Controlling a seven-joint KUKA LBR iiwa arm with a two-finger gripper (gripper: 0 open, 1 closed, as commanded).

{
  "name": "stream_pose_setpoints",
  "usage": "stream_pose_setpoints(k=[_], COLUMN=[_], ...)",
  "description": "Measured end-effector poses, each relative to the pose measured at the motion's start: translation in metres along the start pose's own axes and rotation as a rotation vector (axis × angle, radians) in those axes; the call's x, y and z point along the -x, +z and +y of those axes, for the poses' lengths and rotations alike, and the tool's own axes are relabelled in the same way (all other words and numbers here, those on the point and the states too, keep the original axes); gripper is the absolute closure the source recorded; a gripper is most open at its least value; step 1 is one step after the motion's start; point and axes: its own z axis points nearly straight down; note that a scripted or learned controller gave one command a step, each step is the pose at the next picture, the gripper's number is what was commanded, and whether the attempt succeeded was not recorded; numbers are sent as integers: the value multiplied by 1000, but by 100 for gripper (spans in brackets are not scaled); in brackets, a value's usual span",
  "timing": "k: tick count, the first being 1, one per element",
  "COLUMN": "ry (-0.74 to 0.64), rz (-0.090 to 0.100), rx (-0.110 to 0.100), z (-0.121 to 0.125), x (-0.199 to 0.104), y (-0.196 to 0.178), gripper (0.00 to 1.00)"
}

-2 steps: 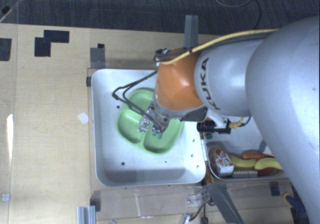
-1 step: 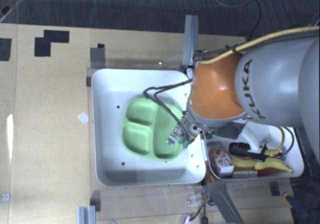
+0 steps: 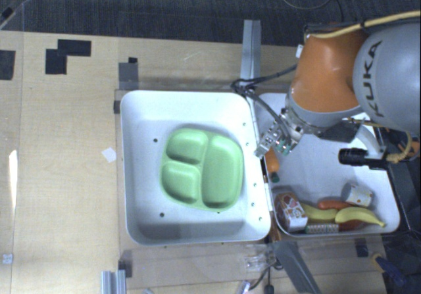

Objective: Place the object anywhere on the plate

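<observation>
the gripper (image 3: 275, 143) is hanging right over the divider between the two bins, and from my camera angle i honestly can't tell what it's doing, whether it's got anything or not. just under it there's a small orange thing (image 3: 272, 161) at the left edge of the right bin (image 3: 395, 210), could be a carrot or similar, hard to say if it's touching the gripper.

the rest of the pickable stuff sits along the near wall of that bin: a banana (image 3: 358, 216), a red pepper-looking piece (image 3: 335, 205) lying beside it, a brown wrapped snack (image 3: 291, 210) in the corner, and a little white block (image 3: 358, 194) just behind the banana. they all look like toy food to me, so my guess is light, stiff plastic, a bit slick, nothing fragile.

if the orange one is the target, i'd pinch it across its narrow middle since it's wedged close to the bin wall and there's not much room on that side. rounded and smooth means it could squirt out, so a centred grip matters.

the green plate (image 3: 202, 168), three compartments, lies in the middle of the left bin (image 3: 141, 220), well apart from the toys. any compartment works.
</observation>
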Motion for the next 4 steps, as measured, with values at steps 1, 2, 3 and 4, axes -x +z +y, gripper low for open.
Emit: stream_pose_setpoints(k=[1, 2, 3, 4], ry=[69, 4, 176, 352], rz=[2, 1, 3, -20], rx=[-1, 1, -2, 14], z=[50, 68, 76, 116], x=[-56, -87, -77, -149], y=[25, 101, 83, 92], gripper=[100, 100, 100, 100])
